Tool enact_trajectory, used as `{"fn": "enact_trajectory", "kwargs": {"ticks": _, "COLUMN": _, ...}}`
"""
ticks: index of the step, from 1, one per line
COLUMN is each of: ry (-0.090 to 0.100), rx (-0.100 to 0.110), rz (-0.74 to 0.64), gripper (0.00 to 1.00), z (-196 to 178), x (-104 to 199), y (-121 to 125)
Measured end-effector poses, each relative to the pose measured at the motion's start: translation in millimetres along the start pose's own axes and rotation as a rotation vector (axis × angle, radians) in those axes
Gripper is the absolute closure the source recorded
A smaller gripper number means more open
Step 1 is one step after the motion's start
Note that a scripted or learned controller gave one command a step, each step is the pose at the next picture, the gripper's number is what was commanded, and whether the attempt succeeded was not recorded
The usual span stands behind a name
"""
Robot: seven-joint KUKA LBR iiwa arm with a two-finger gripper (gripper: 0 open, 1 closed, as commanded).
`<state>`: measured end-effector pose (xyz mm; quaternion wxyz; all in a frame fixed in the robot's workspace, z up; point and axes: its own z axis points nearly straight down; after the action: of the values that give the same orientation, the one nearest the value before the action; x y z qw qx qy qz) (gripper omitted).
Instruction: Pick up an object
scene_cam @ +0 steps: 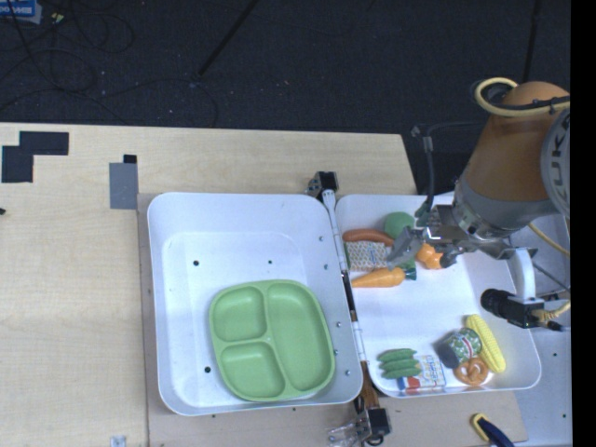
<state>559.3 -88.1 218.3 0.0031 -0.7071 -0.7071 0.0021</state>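
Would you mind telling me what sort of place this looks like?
Probably a robotics lab: a robot arm reaches over two white bins, one holding toy food such as a carrot, the other a green plate.

The wooden bench bears 2 white bins side by side.

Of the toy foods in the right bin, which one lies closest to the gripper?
The carrot, orange with a green tip, lies just below the gripper. The corn, pea pods and pretzel sit far off along the bin's front edge.
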Motion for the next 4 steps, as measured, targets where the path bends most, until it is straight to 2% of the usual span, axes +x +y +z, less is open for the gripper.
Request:
{"fn": "enact_trajectory", "kwargs": {"ticks": 1, "ry": 0.0, "rx": -0.003, "rz": 0.002, "gripper": 0.0, "z": 129.3, "x": -14.4, "y": 15.1}}
{"fn": "enact_trajectory", "kwargs": {"ticks": 2, "ry": 0.007, "rx": 0.028, "rz": -0.003, "gripper": 0.0, "z": 132.2, "x": -18.5, "y": 67.2}}
{"fn": "enact_trajectory", "kwargs": {"ticks": 3, "ry": 0.023, "rx": 0.059, "rz": -0.012, "gripper": 0.0, "z": 133.7, "x": -25.7, "y": 75.6}}
{"fn": "enact_trajectory", "kwargs": {"ticks": 4, "ry": 0.001, "rx": 0.001, "rz": -0.002, "gripper": 0.0, "z": 131.3, "x": -40.9, "y": 84.8}}
